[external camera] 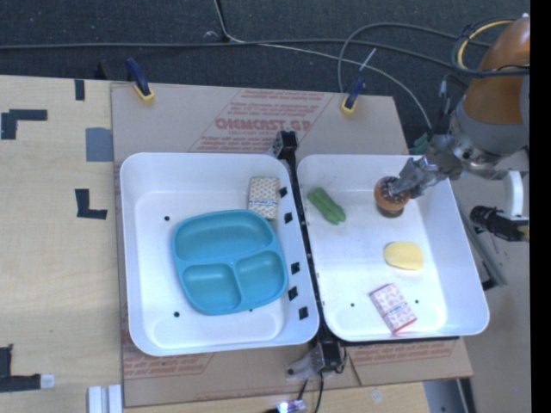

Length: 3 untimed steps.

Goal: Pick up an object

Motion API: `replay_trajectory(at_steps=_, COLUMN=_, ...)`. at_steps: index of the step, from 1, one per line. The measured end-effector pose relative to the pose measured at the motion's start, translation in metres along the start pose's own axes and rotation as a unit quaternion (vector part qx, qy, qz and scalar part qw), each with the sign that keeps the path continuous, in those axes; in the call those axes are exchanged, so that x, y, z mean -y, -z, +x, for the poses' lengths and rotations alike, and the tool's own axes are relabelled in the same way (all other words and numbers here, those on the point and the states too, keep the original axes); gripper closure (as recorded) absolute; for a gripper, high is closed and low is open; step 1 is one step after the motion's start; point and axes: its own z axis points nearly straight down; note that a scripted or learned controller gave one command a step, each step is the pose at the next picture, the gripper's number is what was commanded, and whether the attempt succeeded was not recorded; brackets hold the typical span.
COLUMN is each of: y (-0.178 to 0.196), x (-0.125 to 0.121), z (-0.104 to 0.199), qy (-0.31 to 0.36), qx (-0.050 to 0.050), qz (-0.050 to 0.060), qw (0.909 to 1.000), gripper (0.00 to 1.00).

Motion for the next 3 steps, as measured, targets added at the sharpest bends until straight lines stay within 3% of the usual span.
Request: replay_trajectory(at_steps=3, y=-0.013, x=0.007, z=0.149, qy=-0.001, qx=0.0, qz=0.0, qw=1.0, gripper=1.0)
